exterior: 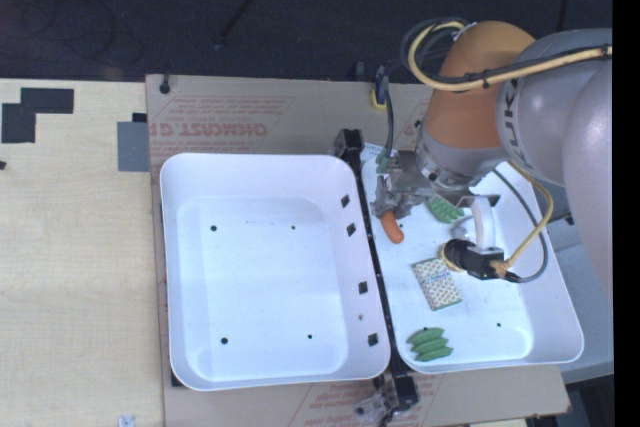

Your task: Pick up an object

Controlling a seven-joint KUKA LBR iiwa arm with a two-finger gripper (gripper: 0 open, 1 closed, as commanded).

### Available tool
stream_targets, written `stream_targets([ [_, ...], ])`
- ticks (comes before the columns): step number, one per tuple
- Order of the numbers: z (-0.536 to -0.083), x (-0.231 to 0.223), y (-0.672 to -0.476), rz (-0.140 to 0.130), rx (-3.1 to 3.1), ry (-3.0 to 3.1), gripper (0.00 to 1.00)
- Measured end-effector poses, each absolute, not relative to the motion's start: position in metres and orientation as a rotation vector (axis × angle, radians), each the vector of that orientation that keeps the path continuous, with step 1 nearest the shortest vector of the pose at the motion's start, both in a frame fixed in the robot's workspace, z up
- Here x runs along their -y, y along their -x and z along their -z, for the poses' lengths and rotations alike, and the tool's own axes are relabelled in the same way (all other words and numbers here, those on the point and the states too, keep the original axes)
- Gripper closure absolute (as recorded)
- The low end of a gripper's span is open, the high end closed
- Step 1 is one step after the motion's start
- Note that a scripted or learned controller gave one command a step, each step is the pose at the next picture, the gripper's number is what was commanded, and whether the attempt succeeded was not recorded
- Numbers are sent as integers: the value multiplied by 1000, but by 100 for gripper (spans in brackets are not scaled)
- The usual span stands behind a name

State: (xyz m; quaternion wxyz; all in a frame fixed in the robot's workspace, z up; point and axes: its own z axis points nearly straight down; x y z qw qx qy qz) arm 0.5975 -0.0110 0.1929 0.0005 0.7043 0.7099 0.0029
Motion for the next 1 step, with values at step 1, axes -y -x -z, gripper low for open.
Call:
stream_targets([
  [1,-268,-25,-585,-6,-2226,-2215,100],
])
